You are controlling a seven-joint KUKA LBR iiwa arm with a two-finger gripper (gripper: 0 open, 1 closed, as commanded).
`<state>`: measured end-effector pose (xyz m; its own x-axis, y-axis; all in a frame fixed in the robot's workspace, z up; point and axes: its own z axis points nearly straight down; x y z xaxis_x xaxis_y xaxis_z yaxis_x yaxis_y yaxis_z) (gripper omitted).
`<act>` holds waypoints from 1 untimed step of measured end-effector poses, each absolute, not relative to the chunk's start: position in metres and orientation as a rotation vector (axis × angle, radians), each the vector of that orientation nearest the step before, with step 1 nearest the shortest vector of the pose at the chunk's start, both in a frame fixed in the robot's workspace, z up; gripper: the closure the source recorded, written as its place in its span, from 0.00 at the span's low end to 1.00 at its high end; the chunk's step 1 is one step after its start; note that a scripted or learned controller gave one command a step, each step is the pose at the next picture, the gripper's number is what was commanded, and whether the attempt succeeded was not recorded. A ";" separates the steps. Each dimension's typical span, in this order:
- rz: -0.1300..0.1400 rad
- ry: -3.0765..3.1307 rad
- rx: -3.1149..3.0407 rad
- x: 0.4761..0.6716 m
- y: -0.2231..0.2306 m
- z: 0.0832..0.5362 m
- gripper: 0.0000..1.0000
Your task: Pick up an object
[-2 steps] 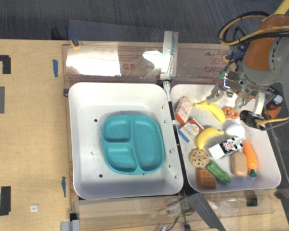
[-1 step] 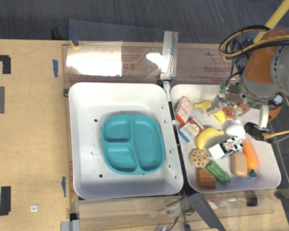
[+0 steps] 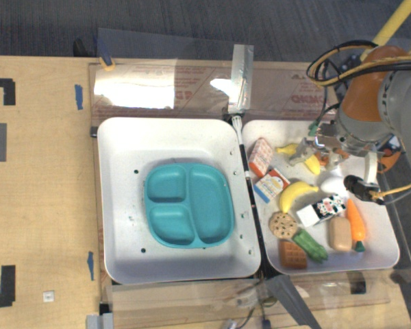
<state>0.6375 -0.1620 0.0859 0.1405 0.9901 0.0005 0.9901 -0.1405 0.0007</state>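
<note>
The right bin (image 3: 390,256) holds several toy foods. Among them are a yellow banana (image 3: 294,195), a red and white carton (image 3: 260,155), a small striped box (image 3: 270,184), a black and white cow-print carton (image 3: 322,210), an orange carrot (image 3: 357,225), a tan bun (image 3: 340,236), a cookie (image 3: 283,225), a green pickle (image 3: 309,245) and a waffle (image 3: 293,255). My gripper (image 3: 314,151) hangs low over the bin's far part. It is right beside a small yellow piece (image 3: 313,164) and another yellow bit (image 3: 285,149). The wrist hides how its jaws stand.
The left bin (image 3: 116,184) carries a teal divided plate (image 3: 190,204) in its middle. A ridge between the bins runs down at about x 380. Cardboard and a clear sheet lie behind both bins. The grey arm (image 3: 397,101) with cables covers the right bin's far right corner.
</note>
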 end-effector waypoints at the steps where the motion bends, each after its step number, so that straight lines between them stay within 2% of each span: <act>1: 0.001 2.063 2.370 0.639 -0.161 0.095 1.00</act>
<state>0.6386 -0.1610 0.0947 0.1376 0.9905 0.0005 0.9905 -0.1376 0.0001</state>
